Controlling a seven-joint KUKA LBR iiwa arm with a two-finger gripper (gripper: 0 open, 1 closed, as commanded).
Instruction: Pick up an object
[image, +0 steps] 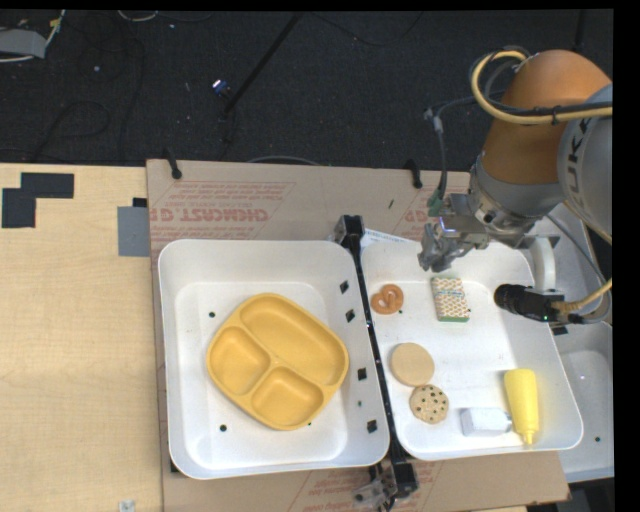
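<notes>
We are seeing two shallow white plastic bins (185, 300) sitting side by side on a brown cardboard sheet (250, 205), which is lying across the pale wooden bench (70, 350).

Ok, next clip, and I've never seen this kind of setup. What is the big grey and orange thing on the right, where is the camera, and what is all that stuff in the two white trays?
The grey and orange thing is a robot arm; it reaches in from the right of the picture. The single camera is fixed above the bench and looks down at a slant. At the arm's tip is its gripper, which hangs over the back of the right bin, just above a patterned sponge. I cannot tell whether it is open, and nothing is seen held in it.

The left bin holds a yellow divided plate. The right bin holds toy food: a pretzel, a plain round biscuit, a chocolate chip cookie, a yellow bottle and a small white block.
</notes>
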